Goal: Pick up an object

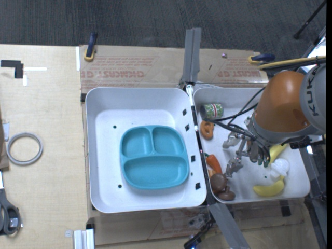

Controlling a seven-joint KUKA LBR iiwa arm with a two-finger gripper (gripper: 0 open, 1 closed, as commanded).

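bench point(41, 87) | two white bins point(98, 154) | tape roll point(23, 148) | scissors point(8, 217)

A robot lab: plywood bench point(41, 97), clamped cardboard point(135, 66), tape roll point(23, 148) far left of the gripper point(236, 157).

Arm point(290, 102) entering from the right edge of the frame, at mid-height. Its orange band forms a large rounded dome right of centre; the grey link lies beyond it at the far right. Black cables loop leftward from under the dome. Below and left of the dome, the metal wrist carries the claw point(234, 166), which points down and to the left, toward the lower middle-right of the frame. The state of its tips cannot be resolved.
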